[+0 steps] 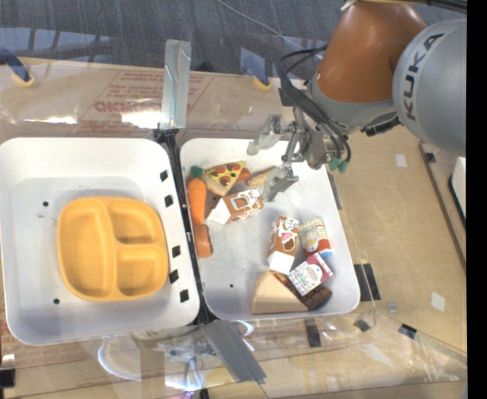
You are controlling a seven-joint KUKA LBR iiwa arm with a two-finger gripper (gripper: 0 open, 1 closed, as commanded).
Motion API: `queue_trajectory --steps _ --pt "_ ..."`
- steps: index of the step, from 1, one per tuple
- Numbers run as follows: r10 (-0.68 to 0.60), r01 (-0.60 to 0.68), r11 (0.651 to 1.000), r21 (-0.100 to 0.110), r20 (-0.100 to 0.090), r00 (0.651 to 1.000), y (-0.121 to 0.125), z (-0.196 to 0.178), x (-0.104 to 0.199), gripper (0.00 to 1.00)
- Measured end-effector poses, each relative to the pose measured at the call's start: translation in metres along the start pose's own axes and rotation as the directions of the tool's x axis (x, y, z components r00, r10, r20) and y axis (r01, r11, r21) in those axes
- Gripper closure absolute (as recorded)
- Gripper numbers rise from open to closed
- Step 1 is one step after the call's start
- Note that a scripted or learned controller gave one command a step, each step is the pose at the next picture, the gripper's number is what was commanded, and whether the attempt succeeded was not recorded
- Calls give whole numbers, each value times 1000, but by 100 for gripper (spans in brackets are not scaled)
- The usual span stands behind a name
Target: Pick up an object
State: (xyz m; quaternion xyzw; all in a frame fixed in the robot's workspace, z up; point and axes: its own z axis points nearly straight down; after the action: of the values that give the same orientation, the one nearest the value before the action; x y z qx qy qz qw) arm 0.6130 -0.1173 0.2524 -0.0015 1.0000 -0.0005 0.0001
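The right bin (339, 223) holds several toy foods. A pizza slice (227, 174) lies at its back left, with an orange carrot (196, 204) and a small brown sausage (203, 239) along the left wall. A small printed carton (243, 206) rests near the middle. Small packets (298, 238), a tan wedge (271, 294) and a dark bar (316, 298) crowd the front right. My gripper (273, 160) hangs over the back of this bin, just right of the pizza slice. It is open, with nothing between its fingers (282, 181).
The left bin (19, 173) carries a yellow divided tray (110, 246). A metal bracket (175, 86) stands upright behind the wall between the bins. Brown cardboard bench lies to the right of the bins. The arm's orange band (364, 48) looms above the right bin's back corner.
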Motion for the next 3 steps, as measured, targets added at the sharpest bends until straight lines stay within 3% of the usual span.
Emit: queue_trajectory --steps 1,2,3 --pt "55 -55 999 -1 9 998 13 144 31 0" --pt "412 -412 911 3 3 911 21 154 7 0" --pt "568 -568 823 1 7 823 15 158 65 0"
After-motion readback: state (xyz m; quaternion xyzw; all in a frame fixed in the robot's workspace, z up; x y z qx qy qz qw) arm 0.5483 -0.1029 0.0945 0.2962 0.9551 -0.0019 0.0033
